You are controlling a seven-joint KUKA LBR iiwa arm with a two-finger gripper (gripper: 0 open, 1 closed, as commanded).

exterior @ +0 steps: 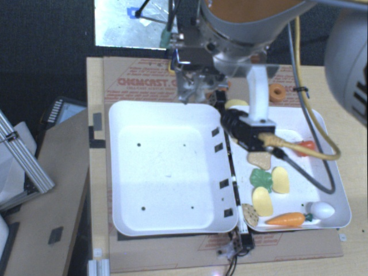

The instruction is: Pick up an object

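Your end effector (194, 92) hangs by the far edge of the table (95, 91) (you cannot tell if it is gripping). A carrot (286, 218) lies near the front right corner.

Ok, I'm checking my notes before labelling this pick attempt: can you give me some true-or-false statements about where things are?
1. The carrot lies in the right bin, near its front edge. True.
2. The green piece lies in the left bin. False: it is in the right bin, among yellow pieces.
3. The white egg sits by the carrot's leafy end. True.
4. The pincer holds the carrot. False: the carrot lies in the bin, and the pincer is over the left bin's far rim.
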